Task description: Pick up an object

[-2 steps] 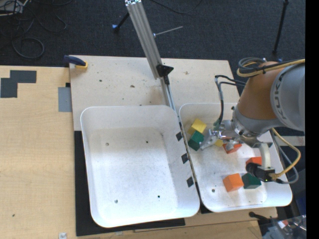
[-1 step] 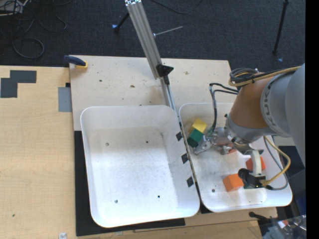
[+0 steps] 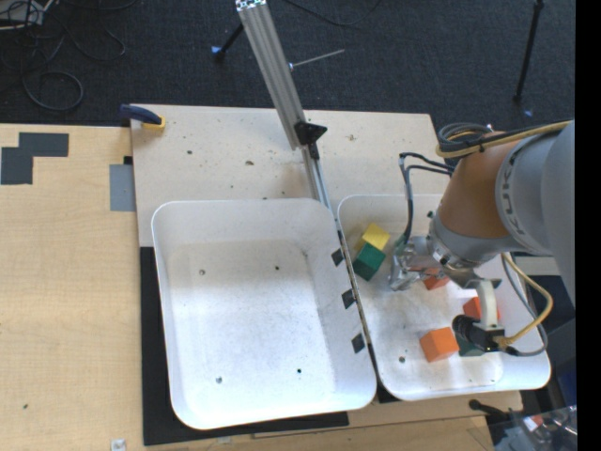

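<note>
Over the right white plastic bin [image 3: 526,376] on your counter [image 3: 225,148], the hand [image 3: 406,275] hangs low beside the yellow block [image 3: 376,236] and green block [image 3: 368,262], both just to its left. You cannot tell how its fingers stand. An orange cube [image 3: 439,344] lies nearer you, well apart.

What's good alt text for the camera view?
A grey arm with an orange band reaches from the right into the right bin, its gripper beside a yellow block and green block; an orange block lies nearer.
</note>
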